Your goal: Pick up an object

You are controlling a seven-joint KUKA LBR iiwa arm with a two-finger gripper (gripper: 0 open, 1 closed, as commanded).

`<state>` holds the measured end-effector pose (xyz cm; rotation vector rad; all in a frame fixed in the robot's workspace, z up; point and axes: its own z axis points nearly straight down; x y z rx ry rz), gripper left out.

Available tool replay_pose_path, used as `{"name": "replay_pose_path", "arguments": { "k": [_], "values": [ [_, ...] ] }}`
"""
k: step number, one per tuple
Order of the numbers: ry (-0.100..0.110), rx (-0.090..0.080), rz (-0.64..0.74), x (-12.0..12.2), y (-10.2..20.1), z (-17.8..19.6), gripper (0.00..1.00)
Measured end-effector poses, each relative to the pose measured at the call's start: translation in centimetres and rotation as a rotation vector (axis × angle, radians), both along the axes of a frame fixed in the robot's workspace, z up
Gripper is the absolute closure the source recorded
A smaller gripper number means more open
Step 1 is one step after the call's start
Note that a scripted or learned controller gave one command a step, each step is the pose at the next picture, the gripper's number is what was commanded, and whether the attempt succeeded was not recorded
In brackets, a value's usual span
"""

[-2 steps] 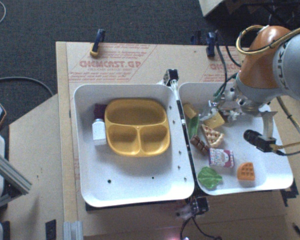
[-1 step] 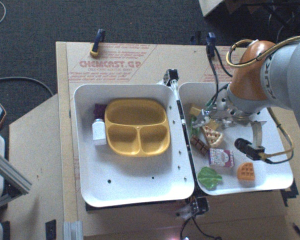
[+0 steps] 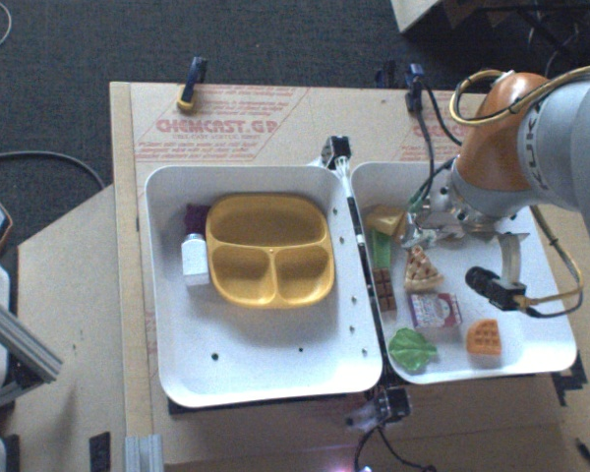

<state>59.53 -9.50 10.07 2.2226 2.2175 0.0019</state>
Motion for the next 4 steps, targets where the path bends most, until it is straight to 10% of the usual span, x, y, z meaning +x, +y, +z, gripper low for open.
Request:
{"name": "replay_pose_path", "arguments": {
  "k": [3,4],
  "values": [
    [-0.003,-0.001,0.003,-0.8,-0.2,12.6,1.00],
    [0.007,0.003,0.002,-6.1,2.1,13.3,1.00]
  ]
}}
